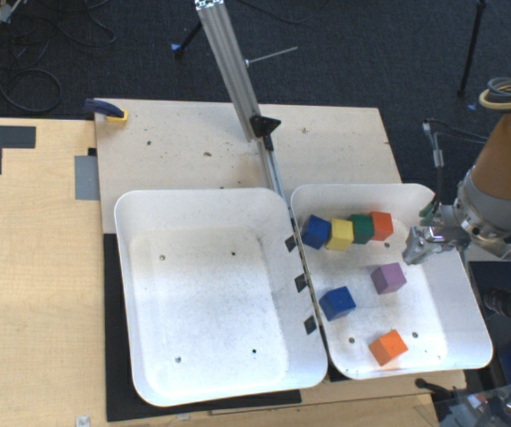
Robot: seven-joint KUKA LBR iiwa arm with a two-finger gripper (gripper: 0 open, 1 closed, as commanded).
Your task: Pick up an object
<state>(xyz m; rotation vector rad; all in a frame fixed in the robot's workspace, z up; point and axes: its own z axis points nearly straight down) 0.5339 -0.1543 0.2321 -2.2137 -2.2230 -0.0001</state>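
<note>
Several small blocks lie in the right bin (469, 327). Along its far side a blue block (316, 231), a yellow block (339, 233), a green block (360, 228) and a red-orange block (381, 225) sit in a touching row. A purple block (387, 278) rests alone at mid-bin, a second blue block (336, 302) lies near the left wall, and an orange block (387, 346) lies near the front. My gripper (418, 245) hangs over the right bin's right half, just up and right of the purple block and right of the row. I see no block in it.
The left bin (202, 301) adjoins the right bin across a shared divider with black clips (298, 281). A slanted metal rail (233, 69) rises behind the bins. The grey arm with its orange band (496, 172) enters from the right edge.
</note>
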